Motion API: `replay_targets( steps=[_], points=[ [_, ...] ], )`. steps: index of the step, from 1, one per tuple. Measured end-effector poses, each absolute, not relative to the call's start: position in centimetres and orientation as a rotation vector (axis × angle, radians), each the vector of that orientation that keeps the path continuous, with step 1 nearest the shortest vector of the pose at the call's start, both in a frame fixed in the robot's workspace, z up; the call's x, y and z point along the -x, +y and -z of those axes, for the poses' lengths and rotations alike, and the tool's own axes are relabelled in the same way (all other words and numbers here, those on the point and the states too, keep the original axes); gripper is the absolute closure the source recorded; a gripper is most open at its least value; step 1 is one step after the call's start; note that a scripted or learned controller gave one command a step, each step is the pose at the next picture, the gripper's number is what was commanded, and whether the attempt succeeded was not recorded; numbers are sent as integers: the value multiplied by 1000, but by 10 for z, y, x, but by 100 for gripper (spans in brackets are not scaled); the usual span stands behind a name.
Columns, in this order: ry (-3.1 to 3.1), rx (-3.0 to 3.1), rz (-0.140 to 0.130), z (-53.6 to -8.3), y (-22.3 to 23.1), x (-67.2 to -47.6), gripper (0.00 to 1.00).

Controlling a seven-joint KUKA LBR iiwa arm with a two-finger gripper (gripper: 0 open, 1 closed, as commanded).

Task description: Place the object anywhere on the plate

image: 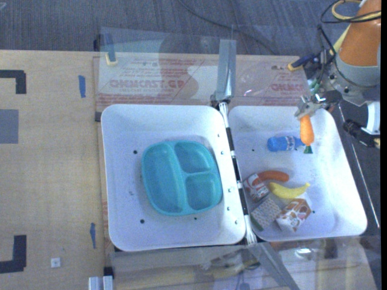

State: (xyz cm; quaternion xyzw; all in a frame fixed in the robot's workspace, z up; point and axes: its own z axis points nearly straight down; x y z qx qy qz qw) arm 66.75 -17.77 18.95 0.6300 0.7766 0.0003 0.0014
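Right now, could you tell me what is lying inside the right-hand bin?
In the right bin: a blue bottle, sausage, banana, a red-and-white can, a grey packet and a small carton. A carrot hangs at the hand. Packet and carton overlap, hiding what lies beneath.

You had the orange carrot (307, 130) hanging upright, green tip down, just over the right bin's far side. Your teal plate (181, 177), three compartments, sat flat in the middle of the left bin, nothing on it.

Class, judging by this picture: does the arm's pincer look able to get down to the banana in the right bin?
Probably yes: the banana lies uncovered, open from above, though the pincer has a carrot hanging from it.
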Motion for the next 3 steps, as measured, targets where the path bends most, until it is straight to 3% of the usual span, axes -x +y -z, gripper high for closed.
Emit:
replay_targets(
  steps=[1, 2, 3],
  points=[
    [2653, -1682, -1, -121, -113, -660, 100],
    [2544, -1841, -1, -185, -41, -640, 100],
    [2623, -1729, 0, -185, 32, -584, 100]
  ],
)
